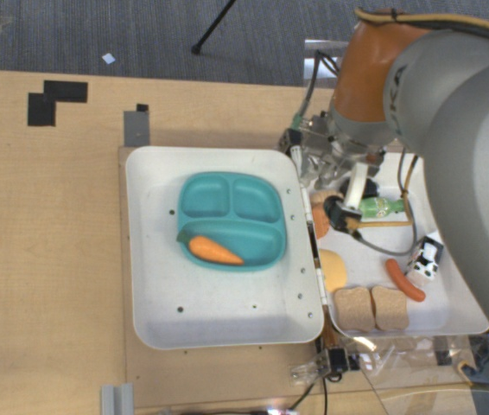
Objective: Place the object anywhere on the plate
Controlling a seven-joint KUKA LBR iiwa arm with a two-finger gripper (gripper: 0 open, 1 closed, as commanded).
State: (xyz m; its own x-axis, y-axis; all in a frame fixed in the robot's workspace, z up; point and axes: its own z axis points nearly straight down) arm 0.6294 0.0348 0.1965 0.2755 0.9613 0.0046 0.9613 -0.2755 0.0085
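A tapered orange carrot (216,250) is lying on the teal plate (206,199) — the hand (327,167) is hovering over the other bin (447,316), grip state unclear.

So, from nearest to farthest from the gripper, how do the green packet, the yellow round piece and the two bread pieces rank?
1. The green packet, beside the gripper, in the right bin.
2. The yellow round piece, by that bin's left wall.
3. The two bread pieces, at its front edge.
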